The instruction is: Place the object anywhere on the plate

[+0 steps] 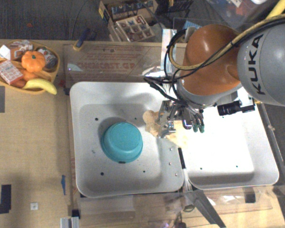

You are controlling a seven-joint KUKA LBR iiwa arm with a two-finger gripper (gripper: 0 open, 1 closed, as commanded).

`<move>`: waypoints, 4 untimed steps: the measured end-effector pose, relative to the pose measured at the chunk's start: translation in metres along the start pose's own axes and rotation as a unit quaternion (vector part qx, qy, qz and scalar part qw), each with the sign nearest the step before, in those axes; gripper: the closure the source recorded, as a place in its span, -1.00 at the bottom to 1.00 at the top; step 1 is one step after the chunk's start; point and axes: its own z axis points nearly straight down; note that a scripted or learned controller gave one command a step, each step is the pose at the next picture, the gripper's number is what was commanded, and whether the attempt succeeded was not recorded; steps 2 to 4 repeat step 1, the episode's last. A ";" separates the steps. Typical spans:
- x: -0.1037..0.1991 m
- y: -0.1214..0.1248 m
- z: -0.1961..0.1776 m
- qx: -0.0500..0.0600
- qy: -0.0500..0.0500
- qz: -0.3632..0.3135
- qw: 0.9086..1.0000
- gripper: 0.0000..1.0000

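- A wicker basket (4, 77) of toy food sits at the far left of the desk (28, 151), holding an orange pumpkin (33, 61) and a banana (40, 84), well apart from the work.
- In the left bin (85, 108) lies the teal plate (122, 141), round and seemingly turned face down, with bare bin floor all around it.
- Just right of the plate, near the left bin's right wall, is a pale tan object (152, 121), lumpy and hard to name; it appears to be the thing to move.
- The gripper (170, 122) hangs right beside that object, at the seam between the bins; whether its fingers are spread or pinching the object I cannot tell, as the wrist hides them.
- The step in hand looks like the grasp or the first lift, so the placing is not yet done.
- The next move calls for a secure hold, a lift clear of the bin floor, and a short carry leftward over the plate.
- The right bin (237, 160) lies under the arm (266, 65).
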 end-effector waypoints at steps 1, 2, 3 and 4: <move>0.000 0.000 0.000 0.000 0.000 0.000 1.000 -1.00; 0.000 0.000 0.000 0.000 0.000 0.000 1.000 -1.00; 0.000 0.000 0.000 0.000 0.000 0.000 1.000 -1.00; 0.000 0.000 0.000 0.000 0.000 0.000 1.000 -1.00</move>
